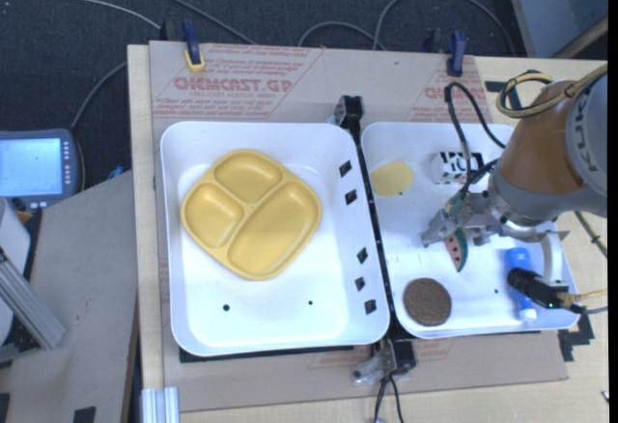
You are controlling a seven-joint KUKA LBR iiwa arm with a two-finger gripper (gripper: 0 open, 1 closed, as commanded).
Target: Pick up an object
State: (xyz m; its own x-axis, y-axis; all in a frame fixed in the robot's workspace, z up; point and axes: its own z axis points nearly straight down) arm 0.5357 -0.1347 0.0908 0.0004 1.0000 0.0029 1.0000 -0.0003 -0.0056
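My gripper (446,239) is low in the right bin (483,320), near its middle, with its fingers spread open. A green and red watermelon-slice toy (458,253) lies on the bin floor right by the right-hand finger, not clearly between the two. Around it lie a brown round cookie (427,301) at the front, a blue object (522,273) at the front right, a pale yellow disc (391,179) at the back left, and a small black and white object (454,163) at the back.
The left bin (193,315) holds a yellow divided plate (252,212). A black divider with clips (364,218) separates the bins. The grey and orange arm (550,155) covers the right bin's right side. Cables (473,122) hang over its back edge.
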